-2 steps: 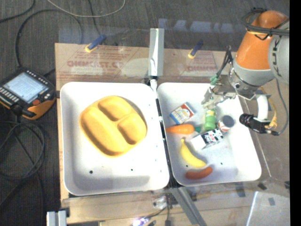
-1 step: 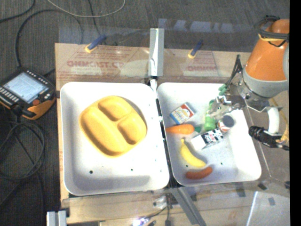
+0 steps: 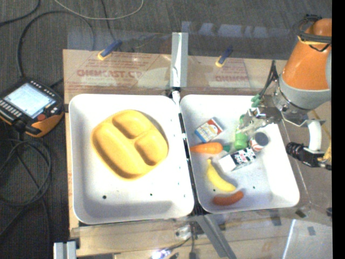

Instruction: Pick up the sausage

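- Presently the sausage [image 3: 228, 199] is lying flat near the front edge of the right bin [image 3: 280, 196], reddish-brown, just beside the lower tip of the banana [image 3: 218, 178] — whether the two are touching is hard to tell.
- Meanwhile the gripper [image 3: 252, 122] is hanging over the back half of that bin, well apart from the sausage and above a cluster of other goods: a green item [image 3: 240, 141], a small round can [image 3: 260, 140] and a black-and-white carton [image 3: 239, 158].
- Whether it is standing apart or together I cannot tell; pale clutter is blurring into it, and nothing can be made out as held.
- Between gripper and sausage the carton, the banana and a carrot [image 3: 207, 148] are crowding the path, and a little blue-and-white box [image 3: 209, 129] is sitting further back.
- In the left bin [image 3: 81, 198] a yellow divided plate [image 3: 130, 143] is resting, taking no part in this.
- As a judgement, the reach is barely beginning — the arm is needing to travel toward the front of the bin before any descent.
- Risks, as I am reading them: coming down slightly too far back would be catching the banana instead; the sausage, round and smooth, may be rolling or squirting out under a pinch; and its closeness to the bin's front wall may be leaving one side too little room.
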Controlling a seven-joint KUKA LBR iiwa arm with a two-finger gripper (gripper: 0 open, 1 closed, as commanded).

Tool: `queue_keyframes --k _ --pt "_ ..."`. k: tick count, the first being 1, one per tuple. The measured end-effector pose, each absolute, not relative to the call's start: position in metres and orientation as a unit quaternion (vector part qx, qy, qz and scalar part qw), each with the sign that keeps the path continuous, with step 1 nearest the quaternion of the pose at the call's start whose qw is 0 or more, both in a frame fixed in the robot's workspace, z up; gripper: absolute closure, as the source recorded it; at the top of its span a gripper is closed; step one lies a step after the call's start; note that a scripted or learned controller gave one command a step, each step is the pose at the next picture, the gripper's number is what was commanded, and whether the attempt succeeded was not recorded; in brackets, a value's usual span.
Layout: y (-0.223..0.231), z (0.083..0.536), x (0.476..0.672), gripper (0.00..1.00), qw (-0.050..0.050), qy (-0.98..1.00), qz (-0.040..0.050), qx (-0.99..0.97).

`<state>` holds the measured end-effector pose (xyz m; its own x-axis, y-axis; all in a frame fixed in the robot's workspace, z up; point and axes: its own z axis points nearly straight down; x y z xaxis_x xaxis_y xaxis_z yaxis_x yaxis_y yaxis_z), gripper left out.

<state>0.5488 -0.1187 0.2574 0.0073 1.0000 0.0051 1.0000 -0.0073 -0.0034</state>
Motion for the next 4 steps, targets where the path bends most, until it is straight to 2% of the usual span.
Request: queue_keyframes --k 1,2,4 --pt "-0.117 0.265 0.549 1.00 0.005 -0.706 -0.0009 -0.709" --pt "-0.128 0.253 0.486 1.00 0.002 -0.668 -0.0001 -0.744" --pt "-0.124 0.269 0.488 1.00 0.005 -0.671 -0.0001 -0.742"
